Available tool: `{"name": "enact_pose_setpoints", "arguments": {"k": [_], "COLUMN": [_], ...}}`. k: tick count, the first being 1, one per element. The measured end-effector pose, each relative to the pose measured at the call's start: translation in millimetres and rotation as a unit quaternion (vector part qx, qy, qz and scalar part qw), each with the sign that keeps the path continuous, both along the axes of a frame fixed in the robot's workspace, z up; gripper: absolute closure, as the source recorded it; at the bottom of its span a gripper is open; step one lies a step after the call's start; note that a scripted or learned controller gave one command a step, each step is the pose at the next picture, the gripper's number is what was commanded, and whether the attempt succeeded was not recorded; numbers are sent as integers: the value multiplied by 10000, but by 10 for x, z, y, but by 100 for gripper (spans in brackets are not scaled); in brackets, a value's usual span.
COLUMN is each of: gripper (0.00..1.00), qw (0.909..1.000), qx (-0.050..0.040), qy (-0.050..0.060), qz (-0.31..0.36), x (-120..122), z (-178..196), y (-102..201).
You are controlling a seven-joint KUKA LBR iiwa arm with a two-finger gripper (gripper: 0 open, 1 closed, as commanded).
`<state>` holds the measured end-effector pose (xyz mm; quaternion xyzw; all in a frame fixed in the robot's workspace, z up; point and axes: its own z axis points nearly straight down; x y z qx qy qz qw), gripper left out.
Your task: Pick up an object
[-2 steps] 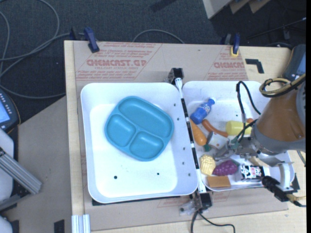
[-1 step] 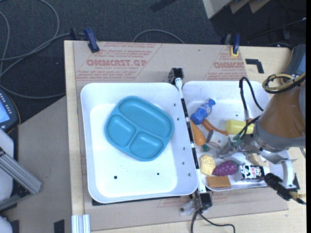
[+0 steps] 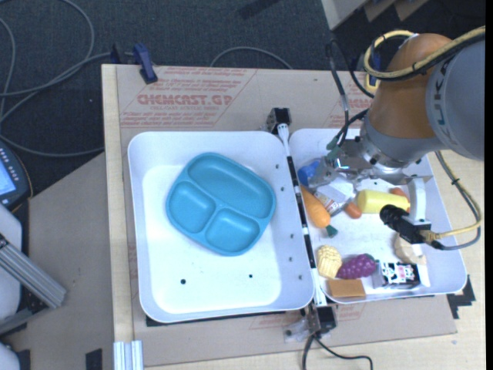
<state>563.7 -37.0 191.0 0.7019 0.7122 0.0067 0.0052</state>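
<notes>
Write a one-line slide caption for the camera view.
KUKA arm reaches into the right bin of toy food; a blue divided plate sits in the left bin.

Your arm (image 3: 431, 91) reached in from the right, its grey link crossing the far right corner and its orange band sitting just above the wrist. The wrist pointed down and leftward, toward the left of the scene. Your claw (image 3: 339, 168) hung low beneath it, too tangled with its own housing and cables to make out clearly.

Robotics lab: cabled bench (image 3: 192, 91), toy-filled bins (image 3: 146, 176).
</notes>
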Motion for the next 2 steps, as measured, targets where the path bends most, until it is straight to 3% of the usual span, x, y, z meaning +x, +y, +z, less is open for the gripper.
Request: {"name": "enact_pose_setpoints", "arguments": {"k": [1,2], "gripper": [100,100], "qw": [9999,9999], "qx": [-23,4], "qy": [66,105], "qz": [-83,-48], "x": [113,-45], "z": [13,-71], "y": [-453,64]}}
